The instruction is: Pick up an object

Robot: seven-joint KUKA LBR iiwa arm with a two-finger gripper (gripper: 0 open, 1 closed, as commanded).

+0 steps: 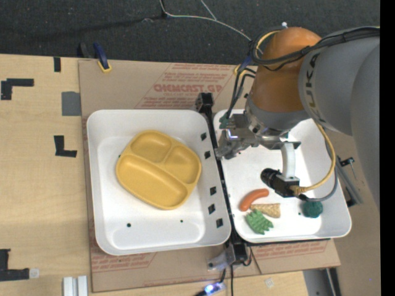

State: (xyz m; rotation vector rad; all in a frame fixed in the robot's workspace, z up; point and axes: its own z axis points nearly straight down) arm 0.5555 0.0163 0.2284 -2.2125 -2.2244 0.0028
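**Bench view: my claw over the right bin, nothing seen in it**

Wooden bench [37,184] with black tape marks, a cardboard sheet [160,85] laid over it, dark carpet behind. A blue-and-yellow clamp [102,58] sits at the cardboard's far left corner.

Left bin [99,227]: one yellow divided plate [158,168], three compartments, lying flat and turned at an angle, roughly centred. Rest of that bin's floor is bare white.

Divider between the bins is a strip of black clips [213,190].

Right bin [336,230]: my arm [345,73] comes in from the right, orange band [284,54] above the wrist. My gripper [229,142] sits at the bin's far left corner, just beside the divider. Can't tell how far my fingers are spread; the wrist body hides most of them. I see no object between them.

Pickable things are clustered at the near side of the right bin, well apart from my gripper: an orange-red sausage-shaped toy [254,198], a tan wedge [268,210] just beside it, a green leafy piece [259,222] touching the wedge's near edge, and a teal round toy [312,209] near the right wall. A black-and-white cylinder part [281,180] with a yellow cable [324,180] hangs over the toys.
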